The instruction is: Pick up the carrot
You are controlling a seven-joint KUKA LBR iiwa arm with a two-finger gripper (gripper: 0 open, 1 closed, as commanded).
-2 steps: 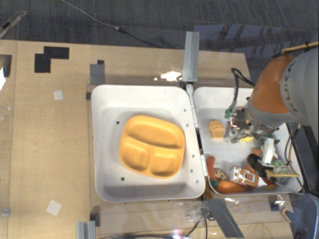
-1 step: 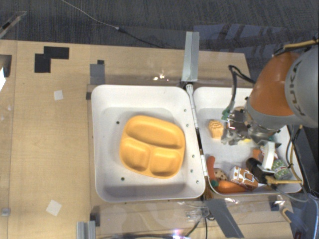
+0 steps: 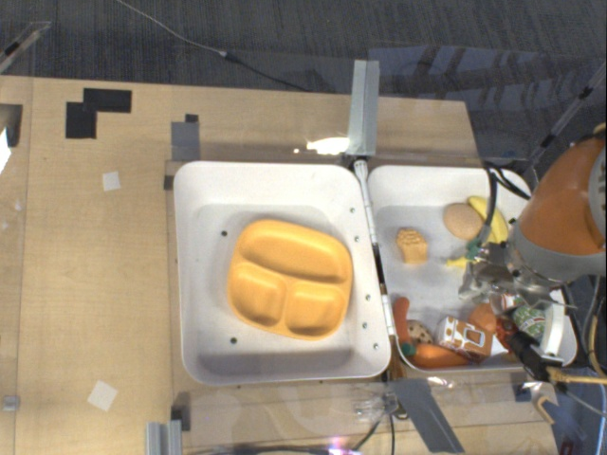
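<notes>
The carrot (image 3: 439, 354), orange and lying on its side, rests against the front wall of the right bin (image 3: 427, 192). My gripper (image 3: 487, 288) hangs over the right half of that bin, up and to the right of the carrot and apart from it. The orange band of the arm (image 3: 561, 218) reaches in from the right and hides the bin's right side. Nothing shows in the gripper's hold.
Around the carrot lie a small printed box (image 3: 463, 335), a red piece (image 3: 401, 311) and a brown item (image 3: 486, 320). Farther back are a yellow block (image 3: 412, 245), a tan oval (image 3: 463, 220) and a banana (image 3: 494, 218). The left bin (image 3: 204, 197) holds a yellow divided plate (image 3: 287, 278).
</notes>
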